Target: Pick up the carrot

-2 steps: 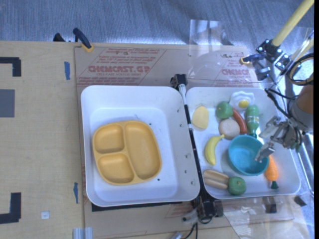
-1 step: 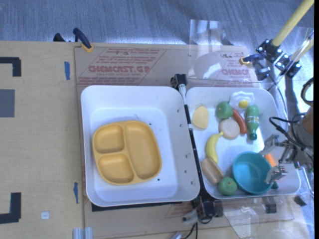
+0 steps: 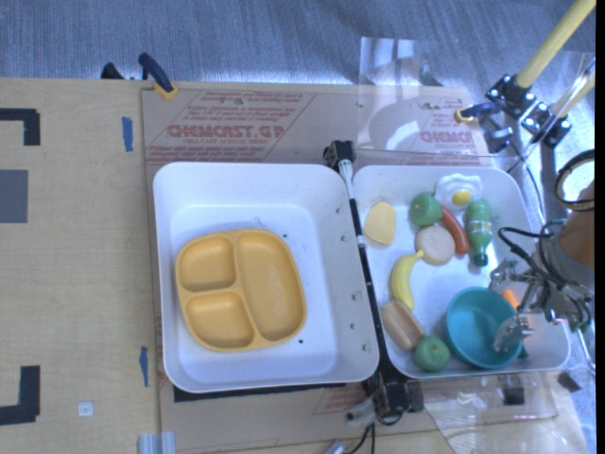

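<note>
Down in the right bin, my hand, grip unclear, hangs by the blue bowl, touching the small orange carrot, so I might grab the bowl instead.

Bench: tan surface with black corner marks and blue tape tabs at its left. A printed brown cardboard sheet lies on it. Two shallow white bins rest on the sheet, touching side by side: left bin and right bin, with a black clamp at their upper junction.
</note>
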Available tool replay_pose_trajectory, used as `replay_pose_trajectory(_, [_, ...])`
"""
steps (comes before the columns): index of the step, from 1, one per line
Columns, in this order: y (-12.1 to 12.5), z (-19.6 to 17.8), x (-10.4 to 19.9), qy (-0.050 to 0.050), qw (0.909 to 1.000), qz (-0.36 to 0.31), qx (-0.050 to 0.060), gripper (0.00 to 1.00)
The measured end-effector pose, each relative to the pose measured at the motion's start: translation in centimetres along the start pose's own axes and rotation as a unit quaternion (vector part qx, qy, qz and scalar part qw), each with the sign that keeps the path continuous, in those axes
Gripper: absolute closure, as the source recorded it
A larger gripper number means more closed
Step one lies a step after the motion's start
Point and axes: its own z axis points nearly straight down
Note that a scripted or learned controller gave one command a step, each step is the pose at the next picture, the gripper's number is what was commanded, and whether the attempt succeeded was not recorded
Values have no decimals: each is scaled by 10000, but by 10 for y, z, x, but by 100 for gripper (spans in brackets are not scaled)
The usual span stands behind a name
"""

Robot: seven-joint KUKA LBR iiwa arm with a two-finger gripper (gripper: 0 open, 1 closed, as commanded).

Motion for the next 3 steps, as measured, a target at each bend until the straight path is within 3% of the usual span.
replay_pose_trajectory(1, [2, -21, -14, -230, 9997, 4, 32, 100])
replay_pose_trajectory(2, [7, -14, -15, -317, 9853, -1679, 63, 100])
replay_pose_trajectory(3, [13, -26, -20, -376, 9847, -1703, 42, 100])
